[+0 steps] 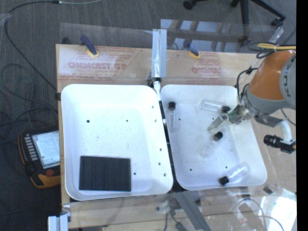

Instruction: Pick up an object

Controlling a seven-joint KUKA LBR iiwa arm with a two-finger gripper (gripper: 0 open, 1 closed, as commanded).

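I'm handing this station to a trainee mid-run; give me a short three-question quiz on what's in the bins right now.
1. True or false: the black pad lies in the left bin.
2. Which bin holds the clear vials, such as the one by the divider: A) left B) right?
3. Fill in: the gripper hangs over the ___ bin.

Key: 1 true; 2 B; 3 right.

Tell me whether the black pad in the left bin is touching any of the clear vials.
Apart. The camera view shows the black pad lying alone in the left bin, while the clear vials all lie in the right bin, across the rims.
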